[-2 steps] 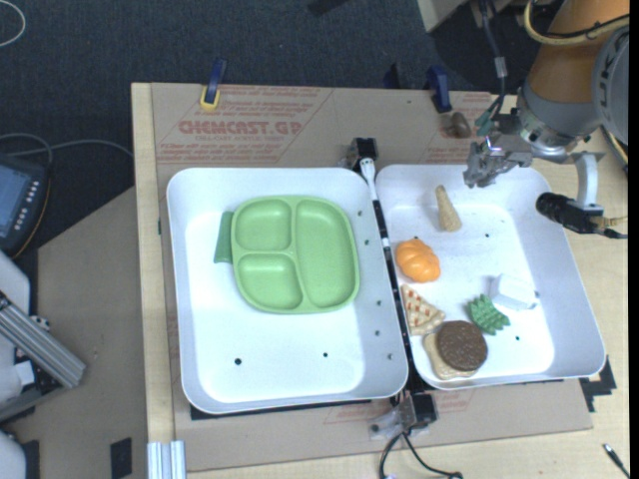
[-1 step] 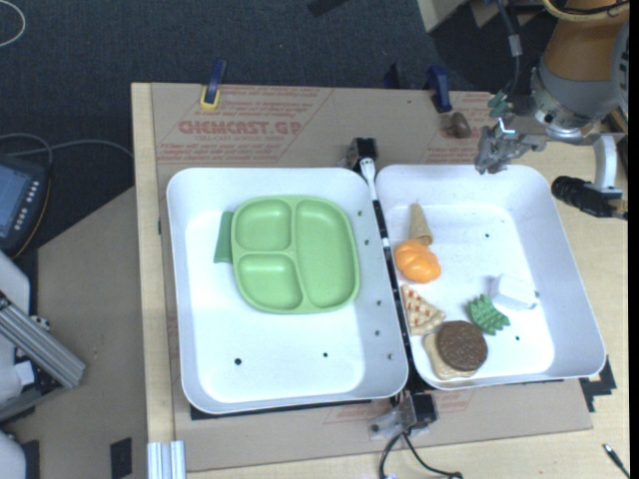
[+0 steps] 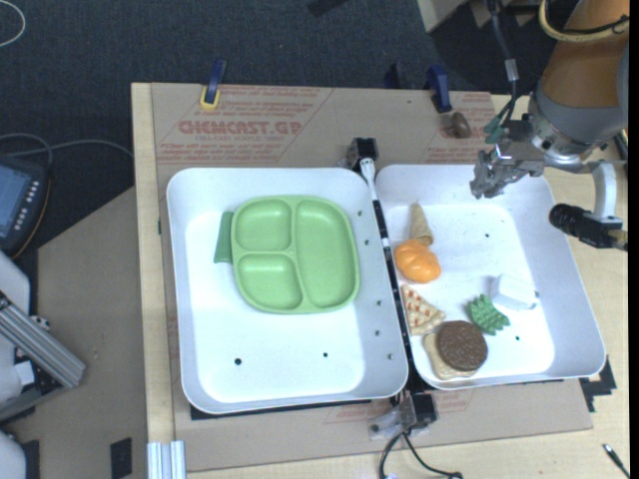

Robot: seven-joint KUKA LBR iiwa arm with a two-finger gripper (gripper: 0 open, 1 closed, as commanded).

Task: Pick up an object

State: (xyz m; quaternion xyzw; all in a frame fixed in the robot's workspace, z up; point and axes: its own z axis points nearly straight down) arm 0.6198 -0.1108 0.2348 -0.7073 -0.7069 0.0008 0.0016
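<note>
The right bin (image 3: 559,257) holds several toy foods: a cone (image 3: 421,224), an orange piece (image 3: 417,262), a pizza slice (image 3: 421,311), a brown round cookie on a tan slice (image 3: 460,346), a green leafy piece (image 3: 487,313) and a small white piece (image 3: 516,296). My gripper (image 3: 490,182) hangs over the bin's far edge, above and to the right of the cone, apart from all the foods. Nothing shows between its fingers.
The left bin (image 3: 200,347) holds a green divided tray (image 3: 294,252). Clamps sit at the board's far edge, a blue and yellow one (image 3: 213,85) and a blue one (image 3: 437,86). A black bracket (image 3: 363,152) stands between the bins.
</note>
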